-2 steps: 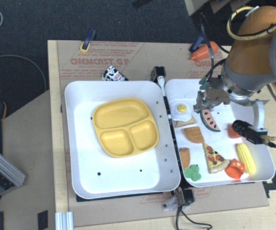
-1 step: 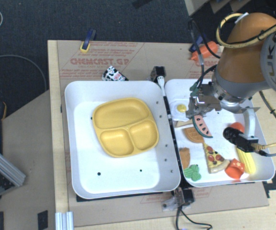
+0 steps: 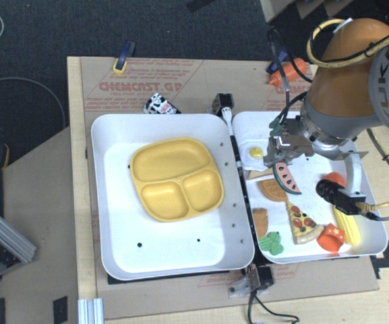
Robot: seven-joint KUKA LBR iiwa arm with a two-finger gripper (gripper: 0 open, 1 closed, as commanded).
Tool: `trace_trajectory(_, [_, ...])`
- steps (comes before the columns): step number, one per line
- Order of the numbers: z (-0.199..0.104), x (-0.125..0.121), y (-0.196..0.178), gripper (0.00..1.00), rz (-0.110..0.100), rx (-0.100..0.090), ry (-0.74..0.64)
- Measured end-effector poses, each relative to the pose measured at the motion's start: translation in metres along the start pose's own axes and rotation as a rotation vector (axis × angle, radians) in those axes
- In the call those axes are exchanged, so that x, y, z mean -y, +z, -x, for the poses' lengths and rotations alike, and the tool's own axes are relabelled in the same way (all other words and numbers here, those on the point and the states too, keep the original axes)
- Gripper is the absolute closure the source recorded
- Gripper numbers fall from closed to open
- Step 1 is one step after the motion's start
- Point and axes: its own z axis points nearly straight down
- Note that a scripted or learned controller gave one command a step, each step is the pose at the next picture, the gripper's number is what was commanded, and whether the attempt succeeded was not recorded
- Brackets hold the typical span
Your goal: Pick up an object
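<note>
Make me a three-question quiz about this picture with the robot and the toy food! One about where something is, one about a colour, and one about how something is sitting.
1. Where is the yellow divided plate?
A. in the left bin
B. in the right bin
C. on the floor

2. What colour is the broccoli?
A. red
B. green
C. blue

3. How is the pizza slice sitting?
A. standing on its edge
B. stacked on the plate
C. lying flat in the right bin

Answers:
1. A, it lies in the left bin, away from the toys.
2. B, it is a green lump at the near edge of the right bin.
3. C, it lies flat on the bin floor, toppings facing up, between the broccoli and the corn.
</note>
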Motion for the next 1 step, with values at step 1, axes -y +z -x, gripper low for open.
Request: trace_trajectory(1, [-0.0033, -0.0053, 0.0012, 1.00, 0.004, 0.001, -0.001])
